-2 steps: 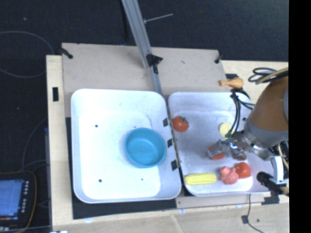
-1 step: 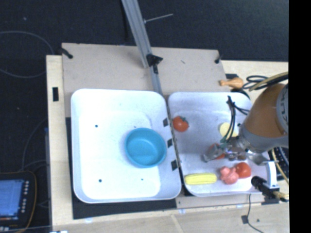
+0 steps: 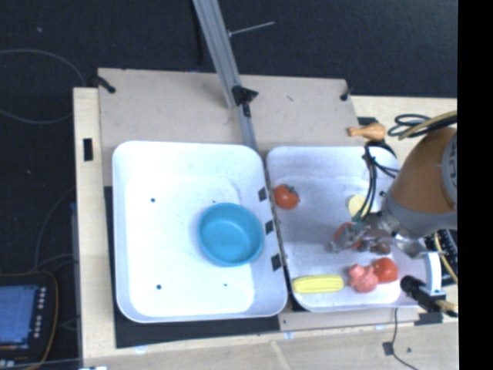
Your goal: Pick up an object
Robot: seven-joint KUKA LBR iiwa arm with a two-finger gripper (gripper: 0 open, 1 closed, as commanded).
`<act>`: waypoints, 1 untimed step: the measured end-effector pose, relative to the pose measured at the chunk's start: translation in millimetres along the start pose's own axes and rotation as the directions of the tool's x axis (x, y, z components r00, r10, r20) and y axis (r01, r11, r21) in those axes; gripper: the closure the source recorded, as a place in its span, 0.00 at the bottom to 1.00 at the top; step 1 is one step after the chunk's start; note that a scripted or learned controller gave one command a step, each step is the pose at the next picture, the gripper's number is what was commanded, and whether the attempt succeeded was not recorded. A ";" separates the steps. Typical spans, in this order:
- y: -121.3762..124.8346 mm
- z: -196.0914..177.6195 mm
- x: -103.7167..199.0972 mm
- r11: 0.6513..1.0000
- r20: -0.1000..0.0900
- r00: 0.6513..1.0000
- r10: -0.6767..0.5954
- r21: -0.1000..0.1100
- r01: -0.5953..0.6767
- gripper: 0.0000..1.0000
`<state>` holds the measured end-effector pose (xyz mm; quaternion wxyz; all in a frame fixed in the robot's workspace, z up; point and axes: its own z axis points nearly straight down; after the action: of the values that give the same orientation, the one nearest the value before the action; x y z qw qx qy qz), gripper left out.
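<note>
Camera view, looking down: two white bins side by side mid-frame. Left bin has a blue bowl sitting near its right side. Right bin holds the small stuff: a red tomato-like piece at its upper left, a yellow corn cob along the bottom edge, a pink item w/ a red one touching it at lower right, and a pale yellow round thing near the arm. Arm comes in from frame right, orange band showing, and the gripper sits low in the right bin, just above the pink/red pair and below the yellow round thing. Can't tell whether it's clenched or released; too blurry and dark there, poss. something reddish by it. Looks like the reach-and-descend step, nothing clearly lifted yet. Next move, I'd guess: settle on one item, prob. the pink or red one, close squarely, then lift straight up w/o nudging neighbours.
</note>
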<state>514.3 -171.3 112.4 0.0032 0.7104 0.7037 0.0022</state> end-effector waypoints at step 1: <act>-3.2 -46.1 0.8 1.000 -0.002 1.000 -0.005 0.002 0.005 1.00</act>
<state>510.7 -170.4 158.4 0.0019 0.7088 0.7054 0.0023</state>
